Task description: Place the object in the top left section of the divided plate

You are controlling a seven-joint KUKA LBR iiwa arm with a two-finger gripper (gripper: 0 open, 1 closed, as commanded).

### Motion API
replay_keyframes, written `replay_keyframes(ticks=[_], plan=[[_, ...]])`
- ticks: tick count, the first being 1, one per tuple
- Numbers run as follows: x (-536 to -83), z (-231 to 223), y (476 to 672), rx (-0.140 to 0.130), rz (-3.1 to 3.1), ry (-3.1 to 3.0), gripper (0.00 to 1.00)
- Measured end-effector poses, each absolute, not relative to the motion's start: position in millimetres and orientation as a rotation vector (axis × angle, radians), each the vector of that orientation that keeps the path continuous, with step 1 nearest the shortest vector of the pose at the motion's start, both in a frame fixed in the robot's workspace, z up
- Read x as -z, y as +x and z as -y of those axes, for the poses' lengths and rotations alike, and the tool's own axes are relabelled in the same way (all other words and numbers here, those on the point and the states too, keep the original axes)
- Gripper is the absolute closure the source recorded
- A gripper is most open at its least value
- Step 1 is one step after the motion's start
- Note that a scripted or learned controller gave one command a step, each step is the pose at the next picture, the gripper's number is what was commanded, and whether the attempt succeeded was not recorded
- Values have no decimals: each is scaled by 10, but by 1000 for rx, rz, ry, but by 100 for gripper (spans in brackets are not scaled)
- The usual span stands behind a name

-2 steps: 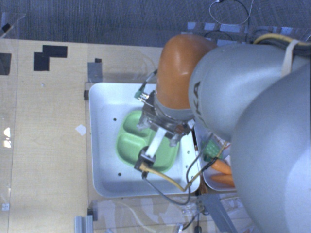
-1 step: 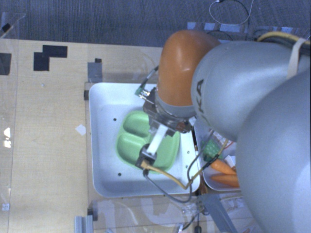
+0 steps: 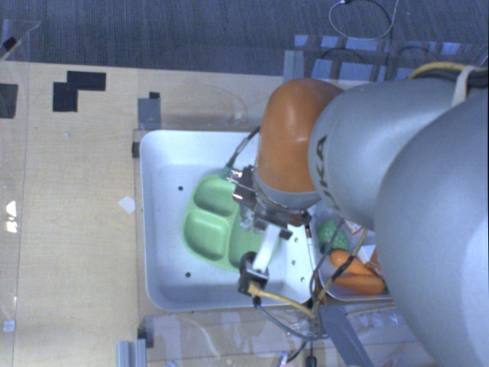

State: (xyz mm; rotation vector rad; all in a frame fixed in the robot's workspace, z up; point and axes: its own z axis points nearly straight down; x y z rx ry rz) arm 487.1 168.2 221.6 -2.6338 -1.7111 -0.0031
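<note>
we logged the pincer [image 3: 263, 209] above the light green divided plastic plate [image 3: 206, 224], which extended to its left; we could not tell its opening or hold.

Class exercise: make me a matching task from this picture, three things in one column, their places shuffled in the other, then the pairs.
Things:
1. divided plate
2. orange object
3. black patches

Places:
A. on the bare bench, upper left of the view
B. in the left bin
C. in the right bin

Pairs: 1-B, 2-C, 3-A.
</note>
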Motion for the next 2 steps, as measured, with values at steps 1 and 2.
replay_keyframes(ticks=[1,2], plan=[[-2295,-2357,5214,4,1868,-2525,100],[-3006,-2354,5265,6,1912,-2493,100]])
